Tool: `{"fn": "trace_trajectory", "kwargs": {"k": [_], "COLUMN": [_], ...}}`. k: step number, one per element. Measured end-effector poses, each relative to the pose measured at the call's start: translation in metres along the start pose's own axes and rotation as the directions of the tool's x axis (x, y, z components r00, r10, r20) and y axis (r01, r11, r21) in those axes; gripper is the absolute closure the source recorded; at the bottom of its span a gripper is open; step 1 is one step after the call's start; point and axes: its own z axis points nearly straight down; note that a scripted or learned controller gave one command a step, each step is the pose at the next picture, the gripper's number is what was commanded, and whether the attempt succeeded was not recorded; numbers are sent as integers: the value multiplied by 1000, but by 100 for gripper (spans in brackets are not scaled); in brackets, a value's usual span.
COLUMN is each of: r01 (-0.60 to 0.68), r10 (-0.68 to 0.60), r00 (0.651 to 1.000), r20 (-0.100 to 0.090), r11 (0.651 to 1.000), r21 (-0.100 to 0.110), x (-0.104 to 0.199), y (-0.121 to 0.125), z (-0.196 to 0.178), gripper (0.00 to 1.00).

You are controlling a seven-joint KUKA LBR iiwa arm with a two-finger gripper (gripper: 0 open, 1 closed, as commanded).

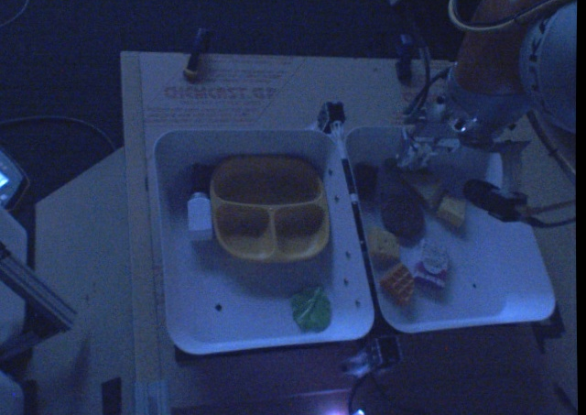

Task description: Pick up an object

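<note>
**Arm over the right bin in dim blue light**

The right bin [513,285] holds a small heap: a dark brown lump [401,213], yellow blocks [383,244], an orange block [397,282] and a pink-and-white piece [432,262]. The claw [414,152] hangs over the bin's far left part, just above the lump; whether it grips anything, I cannot tell. The left bin [174,303] holds a yellow tray [270,207], a white bottle [199,215] and a green leaf [311,309]. Writing on the bench [137,248] is too faint to read.
</note>
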Motion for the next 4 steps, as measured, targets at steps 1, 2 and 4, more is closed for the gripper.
{"fn": "trace_trajectory", "kwargs": {"k": [1, 2, 4], "r01": [0, -4, -4], "r10": [0, 4, 4], "r00": [1000, 1000, 1000], "r20": [-1, 0, 0], "r11": [1000, 1000, 1000], "r21": [0, 0, 0], "x": [46, 58, 58], "y": [20, 33, 30], "z": [1, 1, -18], "gripper": [100, 100, 100]}}
